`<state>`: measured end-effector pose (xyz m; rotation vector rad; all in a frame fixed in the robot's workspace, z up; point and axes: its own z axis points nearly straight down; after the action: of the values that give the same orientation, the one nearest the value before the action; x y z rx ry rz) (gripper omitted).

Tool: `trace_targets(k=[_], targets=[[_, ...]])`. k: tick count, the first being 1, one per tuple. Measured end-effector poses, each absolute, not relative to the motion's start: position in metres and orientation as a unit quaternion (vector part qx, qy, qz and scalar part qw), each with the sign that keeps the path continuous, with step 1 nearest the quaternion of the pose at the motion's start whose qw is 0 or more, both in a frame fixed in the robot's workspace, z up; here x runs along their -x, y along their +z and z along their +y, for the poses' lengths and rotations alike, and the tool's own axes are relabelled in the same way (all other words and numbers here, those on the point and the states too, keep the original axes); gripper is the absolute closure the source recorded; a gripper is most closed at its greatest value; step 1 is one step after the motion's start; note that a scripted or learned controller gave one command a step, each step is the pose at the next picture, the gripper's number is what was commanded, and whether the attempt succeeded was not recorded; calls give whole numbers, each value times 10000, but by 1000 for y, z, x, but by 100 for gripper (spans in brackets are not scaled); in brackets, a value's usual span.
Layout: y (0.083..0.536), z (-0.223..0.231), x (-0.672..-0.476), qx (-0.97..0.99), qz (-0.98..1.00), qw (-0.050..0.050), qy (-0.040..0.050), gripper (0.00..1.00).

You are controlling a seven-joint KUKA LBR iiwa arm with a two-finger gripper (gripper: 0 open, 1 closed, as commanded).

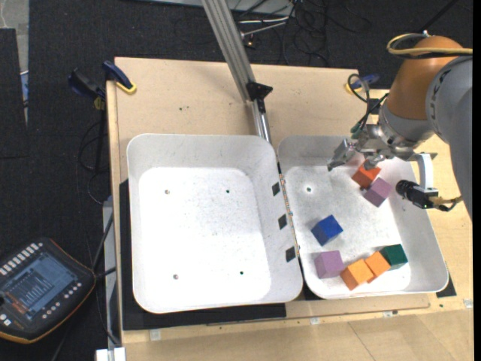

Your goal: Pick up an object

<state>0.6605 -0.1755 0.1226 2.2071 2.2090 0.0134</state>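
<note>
An orange-red block (366,176) is seen near the far right corner of the right-hand white bin (428,265), directly below the gripper (359,152). A light purple block (378,191) lies against it on the near side. Whether the orange-red block is clamped cannot be told.

Further down the same bin, a blue cube (327,229) sits near the middle. Along the near edge, a purple cube (328,264), an orange cube (358,271) and a dark green cube (394,256) are lined up close together.

The grey arm (443,96), with its orange band, reaches in from the right. The left-hand white bin (195,216) lies beside the right one on a pale wooden bench (188,96). A handheld control pendant (37,288) lies at the lower left; its screen text is too small to be read. No brand or label can be made out.
</note>
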Motion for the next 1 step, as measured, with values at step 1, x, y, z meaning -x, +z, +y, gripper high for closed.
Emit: trace_targets(k=[1], targets=[[131,-176,-661,-7062,7079,111,41,100]])
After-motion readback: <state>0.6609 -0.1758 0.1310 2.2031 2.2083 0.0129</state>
